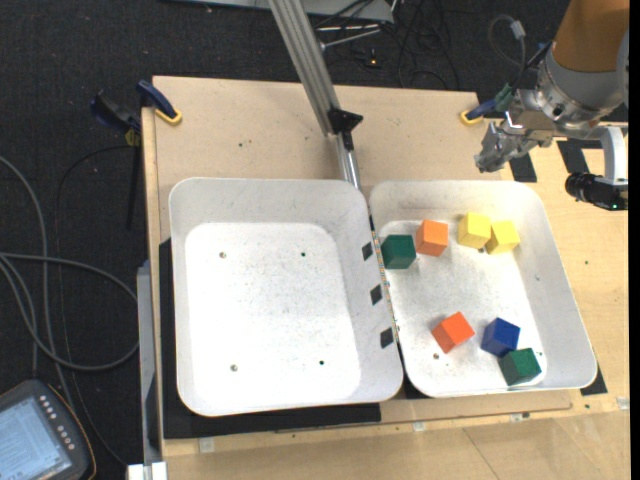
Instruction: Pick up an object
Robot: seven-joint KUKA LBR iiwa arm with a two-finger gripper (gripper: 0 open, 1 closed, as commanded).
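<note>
Overhead slanted view of a wooden bench (260,133) bearing two shallow white bins side by side. The left bin (190,218) shows a speckled floor. The right bin (560,278) holds seven blocks. Along its far side lie a dark green block (398,251), an orange block (433,237) just beside it, and two yellow blocks (475,230) (503,236) touching each other. Toward its near side lie a second orange block (453,331), a blue block (500,336) and a second green block (520,366); the blue and green ones touch, and the orange one sits slightly apart to their left.

The arm (590,28) enters from the upper right, its orange band visible above the grey wrist. The gripper (497,155) hangs over the bench just beyond the far rim of the right bin, well apart from every block. Nothing lies between its fingers; whether they are spread or closed cannot be told at this angle.

A slanted metal pole (305,48) crosses the far bench edge. Clamps (160,103) sit at the bench's far corners.
</note>
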